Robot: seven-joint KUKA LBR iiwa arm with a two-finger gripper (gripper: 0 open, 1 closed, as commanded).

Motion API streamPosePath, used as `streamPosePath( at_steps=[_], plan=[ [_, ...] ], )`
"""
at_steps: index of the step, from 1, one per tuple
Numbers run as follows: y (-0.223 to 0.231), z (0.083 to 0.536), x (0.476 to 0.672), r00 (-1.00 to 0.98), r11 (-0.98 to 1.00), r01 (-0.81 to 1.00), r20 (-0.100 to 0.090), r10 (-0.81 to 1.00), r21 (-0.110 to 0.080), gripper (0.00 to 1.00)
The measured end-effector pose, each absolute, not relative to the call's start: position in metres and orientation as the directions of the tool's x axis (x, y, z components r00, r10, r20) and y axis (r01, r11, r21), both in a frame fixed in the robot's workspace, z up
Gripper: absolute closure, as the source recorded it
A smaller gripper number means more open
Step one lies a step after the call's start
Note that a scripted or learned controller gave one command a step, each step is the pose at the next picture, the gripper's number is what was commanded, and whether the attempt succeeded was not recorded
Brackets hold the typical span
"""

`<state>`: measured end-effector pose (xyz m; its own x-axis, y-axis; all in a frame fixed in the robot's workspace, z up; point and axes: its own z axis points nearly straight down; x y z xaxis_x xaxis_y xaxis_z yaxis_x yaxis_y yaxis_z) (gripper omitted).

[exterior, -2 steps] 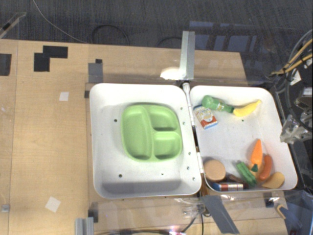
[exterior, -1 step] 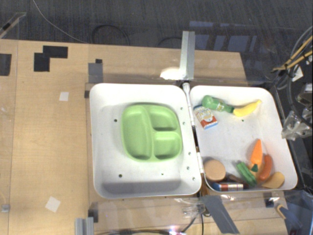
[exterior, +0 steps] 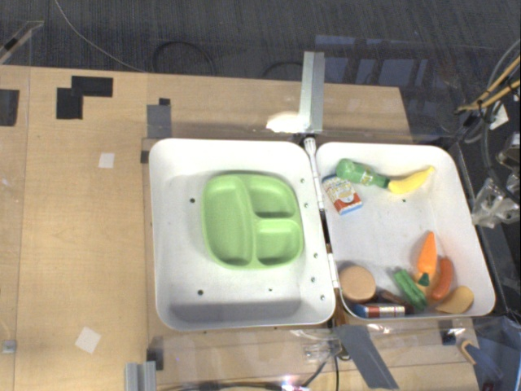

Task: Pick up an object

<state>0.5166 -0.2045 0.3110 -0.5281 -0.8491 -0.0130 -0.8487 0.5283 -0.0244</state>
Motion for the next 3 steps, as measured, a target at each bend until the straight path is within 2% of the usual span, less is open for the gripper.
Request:
streamPosePath(
  at_steps=[1,2,3],
  plan=[
    [-0.204,0.257,0.586,-0.061,0.061,-0.998,-0.004,-0.998,-0.005,1.0],
    [-0.204,0.276,0.658,0.178,-0.178,-0.984,-0.001,-0.984,-0.01,1.0],
    [-0.203,0.29,0.66,0.174,-0.174,-0.984,-0.001,-0.985,-0.02,1.0]
  ],
)
